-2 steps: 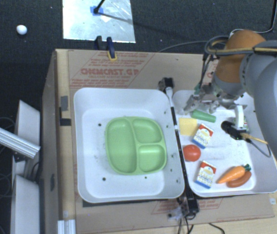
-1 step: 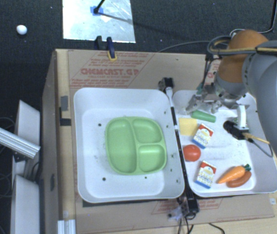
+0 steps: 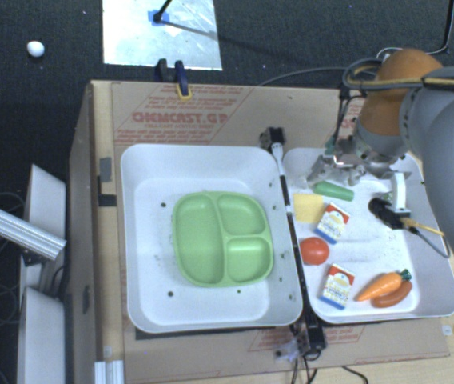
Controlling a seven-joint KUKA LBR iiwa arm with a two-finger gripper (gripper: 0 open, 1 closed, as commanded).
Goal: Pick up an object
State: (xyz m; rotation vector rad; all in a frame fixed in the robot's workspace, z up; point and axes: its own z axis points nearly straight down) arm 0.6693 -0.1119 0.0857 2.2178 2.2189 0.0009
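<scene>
Two white bins [image 3: 143, 238] lie side by side, the gripper [image 3: 340, 163], finger state untellable, hovering at twelve o'clock over a green stick [image 3: 333, 190].

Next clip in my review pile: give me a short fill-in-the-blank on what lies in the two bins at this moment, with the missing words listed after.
1. The green divided plate lies in the ____ bin.
2. The carrot lies near the front corner of the ____ bin.
3. The number of small juice cartons in the right bin, one beside the yellow block and one in front of the red tomato, is ____.
4. The gripper hangs just above the long ____ piece.

Missing words: left; right; two; green
</scene>
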